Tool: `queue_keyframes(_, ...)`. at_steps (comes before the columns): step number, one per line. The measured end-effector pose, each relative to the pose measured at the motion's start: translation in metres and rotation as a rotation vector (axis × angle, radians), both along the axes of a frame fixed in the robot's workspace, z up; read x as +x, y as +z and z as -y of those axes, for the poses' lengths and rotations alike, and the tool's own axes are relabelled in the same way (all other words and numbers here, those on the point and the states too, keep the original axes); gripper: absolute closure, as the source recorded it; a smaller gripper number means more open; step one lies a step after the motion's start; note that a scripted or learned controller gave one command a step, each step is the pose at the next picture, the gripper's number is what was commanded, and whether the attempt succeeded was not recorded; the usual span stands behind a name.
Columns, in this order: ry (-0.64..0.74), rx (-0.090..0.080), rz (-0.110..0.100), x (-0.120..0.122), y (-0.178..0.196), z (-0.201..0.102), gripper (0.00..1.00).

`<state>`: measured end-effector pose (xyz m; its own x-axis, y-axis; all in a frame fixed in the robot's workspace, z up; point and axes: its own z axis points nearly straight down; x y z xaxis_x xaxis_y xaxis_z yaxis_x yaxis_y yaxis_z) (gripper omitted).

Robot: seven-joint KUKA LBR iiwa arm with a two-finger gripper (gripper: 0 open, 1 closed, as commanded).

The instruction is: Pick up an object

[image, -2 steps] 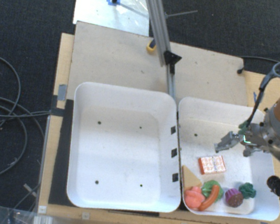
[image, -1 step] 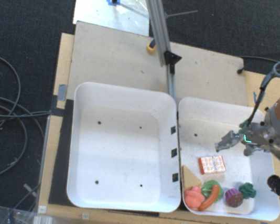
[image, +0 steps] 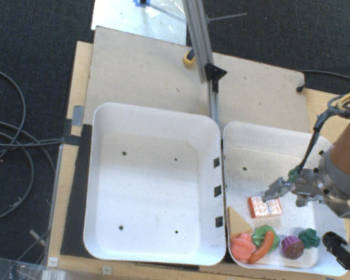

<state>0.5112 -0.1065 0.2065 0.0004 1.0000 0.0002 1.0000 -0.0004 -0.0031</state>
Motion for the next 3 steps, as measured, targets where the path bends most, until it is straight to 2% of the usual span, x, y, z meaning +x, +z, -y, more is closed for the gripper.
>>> queue_keyframes(2,0.000,0.001,0.000,-0.003,-0.091,0.011,0.00)
queue_keyframes(3,0.000,0.000,0.007,-0.001,-0.077,0.012,1.00)
